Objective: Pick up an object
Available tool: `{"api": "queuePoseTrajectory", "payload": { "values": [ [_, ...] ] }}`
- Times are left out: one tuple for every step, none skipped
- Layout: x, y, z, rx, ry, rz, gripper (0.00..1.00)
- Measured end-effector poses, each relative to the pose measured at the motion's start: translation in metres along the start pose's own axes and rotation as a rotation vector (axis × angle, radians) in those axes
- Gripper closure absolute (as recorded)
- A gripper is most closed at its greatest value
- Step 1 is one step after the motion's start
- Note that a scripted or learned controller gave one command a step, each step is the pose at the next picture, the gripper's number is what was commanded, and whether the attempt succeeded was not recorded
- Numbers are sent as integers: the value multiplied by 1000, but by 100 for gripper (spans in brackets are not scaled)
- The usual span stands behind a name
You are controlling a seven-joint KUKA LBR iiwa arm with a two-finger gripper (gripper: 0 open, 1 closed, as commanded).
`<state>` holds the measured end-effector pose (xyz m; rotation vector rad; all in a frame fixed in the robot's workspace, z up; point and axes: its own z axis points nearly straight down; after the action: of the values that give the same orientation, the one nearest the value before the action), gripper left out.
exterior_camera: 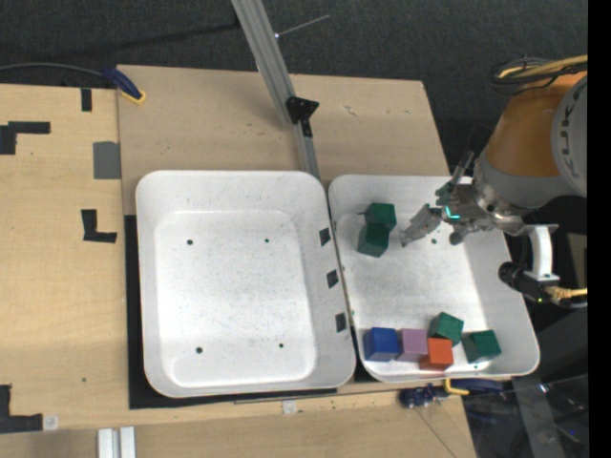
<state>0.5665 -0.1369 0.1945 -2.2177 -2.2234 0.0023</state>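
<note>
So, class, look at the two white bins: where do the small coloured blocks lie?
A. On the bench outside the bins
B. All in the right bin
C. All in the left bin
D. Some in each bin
B: the tall green block stands near the right bin's upper part, and the blue, pink, orange and two green blocks cluster along its lower edge.

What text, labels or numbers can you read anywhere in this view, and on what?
"KU", dark letters running down the arm's grey shell at the frame's right edge, cut off there.
Blocks, e.g. the blue block: no lettering seen.
Bins, e.g. the left bin: dark dots, no text.
</note>
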Motion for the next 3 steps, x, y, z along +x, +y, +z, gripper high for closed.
{"api": "queuePoseTrajectory", "payload": {
  "values": [
    [3,-3,44,4,0,1,0],
    [4,-5,98,6,1,1,0],
    [4,-4,85,2,1,0,100]
  ]
}}
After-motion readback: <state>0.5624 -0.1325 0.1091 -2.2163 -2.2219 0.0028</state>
